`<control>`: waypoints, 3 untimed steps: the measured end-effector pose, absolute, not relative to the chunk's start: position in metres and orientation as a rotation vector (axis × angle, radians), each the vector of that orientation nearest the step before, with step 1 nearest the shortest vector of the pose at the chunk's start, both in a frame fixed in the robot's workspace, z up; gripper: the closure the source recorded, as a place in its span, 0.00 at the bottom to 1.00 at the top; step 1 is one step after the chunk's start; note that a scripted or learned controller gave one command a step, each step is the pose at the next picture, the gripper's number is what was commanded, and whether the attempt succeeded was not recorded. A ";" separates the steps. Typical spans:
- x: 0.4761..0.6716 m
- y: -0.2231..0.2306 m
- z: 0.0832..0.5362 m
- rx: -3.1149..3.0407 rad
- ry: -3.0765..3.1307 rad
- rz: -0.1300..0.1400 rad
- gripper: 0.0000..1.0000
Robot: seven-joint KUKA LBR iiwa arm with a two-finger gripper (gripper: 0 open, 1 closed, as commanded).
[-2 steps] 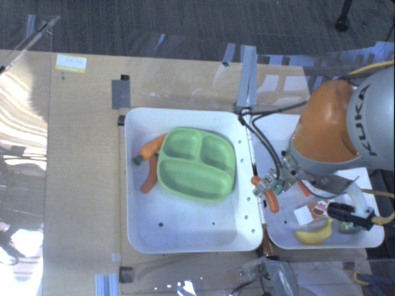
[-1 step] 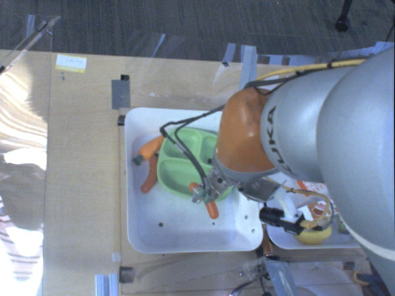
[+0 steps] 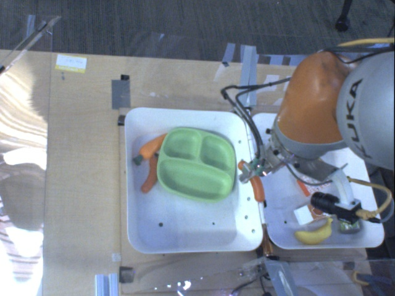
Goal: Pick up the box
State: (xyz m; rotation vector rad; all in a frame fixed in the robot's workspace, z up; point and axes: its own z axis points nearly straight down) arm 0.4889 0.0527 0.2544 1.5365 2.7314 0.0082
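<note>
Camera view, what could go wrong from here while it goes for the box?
1. The claw sits beside the green divided plastic plate, well apart from the small white box, so it may close on the wrong thing.
2. The yellow banana lies close by the box and could get knocked or picked instead.
</note>
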 end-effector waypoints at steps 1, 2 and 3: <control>0.492 0.136 0.098 1.594 2.691 0.022 1.00; 0.553 0.094 0.186 1.508 2.749 0.007 1.00; 0.563 -0.056 0.268 1.064 2.943 0.005 1.00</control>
